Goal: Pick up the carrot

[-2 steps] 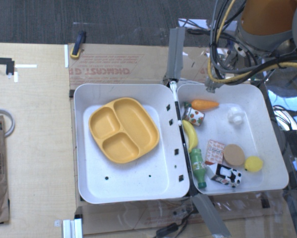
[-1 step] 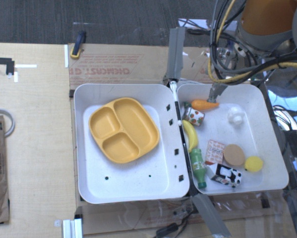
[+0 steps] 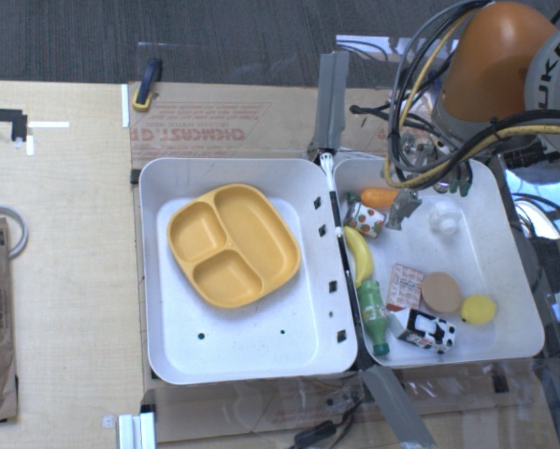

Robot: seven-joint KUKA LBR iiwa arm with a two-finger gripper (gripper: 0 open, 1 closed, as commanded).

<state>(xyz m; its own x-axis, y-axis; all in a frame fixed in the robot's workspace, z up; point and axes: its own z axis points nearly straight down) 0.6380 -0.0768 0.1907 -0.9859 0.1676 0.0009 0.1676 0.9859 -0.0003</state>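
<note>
The gripper (image 3: 403,209) is hanging low over the rear of the right bin (image 3: 515,251), its grip state indiscernible under cables. The carrot (image 3: 380,197) is lying just beside it, near the bin's back left corner. A banana (image 3: 359,253) and green bottle (image 3: 373,317) are lying along the left wall. The left bin (image 3: 158,279) is holding a yellow divided plate (image 3: 233,244).

Bench (image 3: 55,279) — two white bins (image 3: 158,279), cardboard sheet (image 3: 205,124).
</note>
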